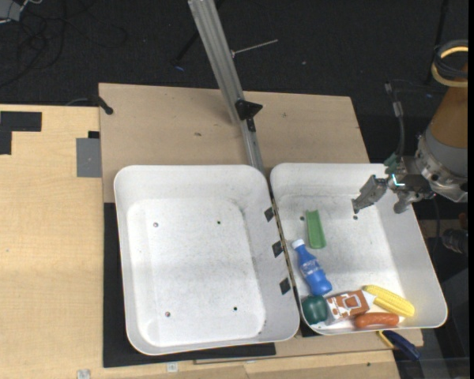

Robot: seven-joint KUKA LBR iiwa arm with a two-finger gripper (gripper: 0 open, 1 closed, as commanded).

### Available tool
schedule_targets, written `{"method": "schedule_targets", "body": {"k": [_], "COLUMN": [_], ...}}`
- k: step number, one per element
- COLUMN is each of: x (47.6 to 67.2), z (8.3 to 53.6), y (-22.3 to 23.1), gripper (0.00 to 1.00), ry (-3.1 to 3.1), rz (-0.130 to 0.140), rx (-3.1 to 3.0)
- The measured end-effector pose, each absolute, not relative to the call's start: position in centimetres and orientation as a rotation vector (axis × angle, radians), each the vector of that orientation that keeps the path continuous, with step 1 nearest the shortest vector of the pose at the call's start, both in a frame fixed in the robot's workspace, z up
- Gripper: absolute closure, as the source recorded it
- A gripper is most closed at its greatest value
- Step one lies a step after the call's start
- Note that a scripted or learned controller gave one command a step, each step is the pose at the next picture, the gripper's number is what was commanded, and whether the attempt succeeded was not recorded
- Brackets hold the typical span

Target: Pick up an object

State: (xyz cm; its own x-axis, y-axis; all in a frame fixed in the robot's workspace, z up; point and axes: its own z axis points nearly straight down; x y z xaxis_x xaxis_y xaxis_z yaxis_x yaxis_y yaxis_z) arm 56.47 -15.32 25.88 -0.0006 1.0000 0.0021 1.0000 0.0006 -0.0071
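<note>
Gripper (385, 197) hovering over right bin (355, 178) near its far right edge, fingers spread, gripping nothing. You're seeing pickup not yet done. Green block (314, 230) lying mid-bin, nearest to gripper but apart. Blue bottle (310, 268), yellow corn (389, 300), other bits crowding bin's near edge, well apart.

A robotics lab bench is showing here: two shallow white bins (193, 255) are sitting side by side on a bare plywood board (300, 125), an aluminium extrusion rail (221, 61) is slanting up from between them, loose cables (16, 2) are trailing over the dark floor, and a grey-and-orange robot arm (446, 133) is reaching in.
</note>
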Motion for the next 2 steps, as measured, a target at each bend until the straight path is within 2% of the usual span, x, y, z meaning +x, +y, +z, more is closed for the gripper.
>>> {"method": "schedule_targets", "body": {"k": [1, 2], "x": [56.5, 57.4], "z": [26.1, 21.2], "y": [-15.4, -15.2], "gripper": [0.0, 0.0], "ry": [-2.219, -2.216], "rz": [0.002, 0.006], "rx": [-2.22, -2.218]}}
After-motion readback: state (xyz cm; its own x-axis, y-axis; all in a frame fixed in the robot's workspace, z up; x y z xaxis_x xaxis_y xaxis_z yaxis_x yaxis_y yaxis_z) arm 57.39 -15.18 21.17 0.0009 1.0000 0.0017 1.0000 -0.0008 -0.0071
